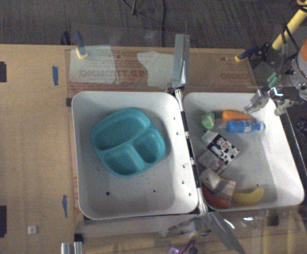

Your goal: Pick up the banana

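The yellow banana (249, 196) lies in the right bin (280, 157), near its front edge, next to a red item (215, 199) and a small carton (220, 183). My gripper (267, 102) hangs over the far right corner of that bin, well behind the banana. Its fingers (255, 102) stand apart and open, with nothing between them.
In the right bin's far part lie a carrot (235, 115), a green item (208, 121) and a blue bottle (244, 126). A black-and-white milk carton (221, 146) sits mid-bin. The left bin (84, 189) holds a teal divided plate (128, 141).
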You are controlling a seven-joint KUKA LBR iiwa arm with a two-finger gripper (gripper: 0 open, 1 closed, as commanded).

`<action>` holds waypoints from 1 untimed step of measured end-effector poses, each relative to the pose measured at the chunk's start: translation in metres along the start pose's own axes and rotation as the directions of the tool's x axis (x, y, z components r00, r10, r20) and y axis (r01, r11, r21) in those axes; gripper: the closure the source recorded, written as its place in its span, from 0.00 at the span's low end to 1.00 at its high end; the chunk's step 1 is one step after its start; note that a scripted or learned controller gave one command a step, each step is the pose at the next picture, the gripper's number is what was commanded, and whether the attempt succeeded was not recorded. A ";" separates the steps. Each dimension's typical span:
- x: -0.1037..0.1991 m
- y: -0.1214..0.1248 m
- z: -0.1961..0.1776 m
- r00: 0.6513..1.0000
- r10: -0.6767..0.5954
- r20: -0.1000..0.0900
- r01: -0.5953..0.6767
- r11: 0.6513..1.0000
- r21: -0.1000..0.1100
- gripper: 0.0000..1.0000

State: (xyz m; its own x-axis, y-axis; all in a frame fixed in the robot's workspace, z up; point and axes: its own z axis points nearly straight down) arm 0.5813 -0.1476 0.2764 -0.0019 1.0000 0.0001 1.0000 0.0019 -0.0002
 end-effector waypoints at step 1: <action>-0.077 -0.002 0.119 1.000 -0.016 0.001 0.016 1.000 0.000 0.00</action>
State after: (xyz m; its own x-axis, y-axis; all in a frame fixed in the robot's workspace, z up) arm 0.5797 -0.2244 0.1574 -0.0181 0.9998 -0.0005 0.9998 0.0181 0.0002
